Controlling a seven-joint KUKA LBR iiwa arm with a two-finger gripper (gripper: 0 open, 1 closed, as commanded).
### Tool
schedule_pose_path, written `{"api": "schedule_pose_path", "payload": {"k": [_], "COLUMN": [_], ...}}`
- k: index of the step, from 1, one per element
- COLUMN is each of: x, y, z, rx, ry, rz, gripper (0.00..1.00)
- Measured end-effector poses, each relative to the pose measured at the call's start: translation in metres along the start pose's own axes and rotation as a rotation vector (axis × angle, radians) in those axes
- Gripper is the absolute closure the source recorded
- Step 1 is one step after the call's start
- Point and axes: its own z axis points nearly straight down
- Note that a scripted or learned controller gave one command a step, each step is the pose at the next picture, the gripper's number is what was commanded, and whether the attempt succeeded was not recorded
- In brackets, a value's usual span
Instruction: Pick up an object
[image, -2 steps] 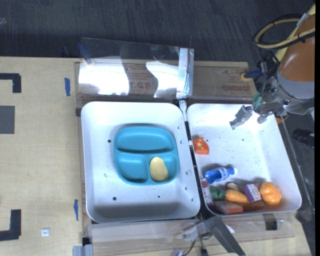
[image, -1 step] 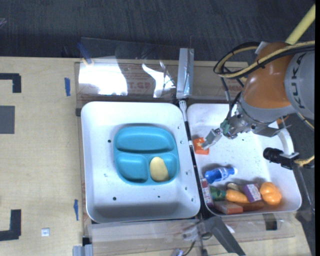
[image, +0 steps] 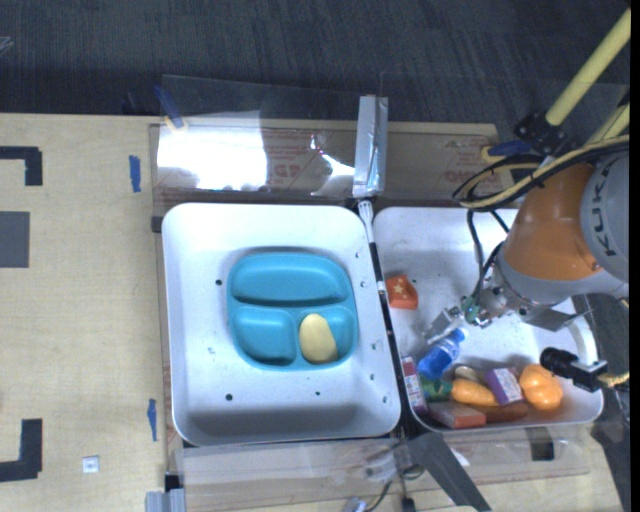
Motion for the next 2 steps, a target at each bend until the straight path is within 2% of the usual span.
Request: {"api": "schedule_pose_path", "payload": {"k": [1,2], "x": [0.019,0.018], "y": [-0.021,-0.019], "z": [0.003,-0.008], "rx": [-0.008,-0.015], "ry": [-0.004,-0.008], "rz": [0.013,0.014], "gripper": [0.0,1.0]}}
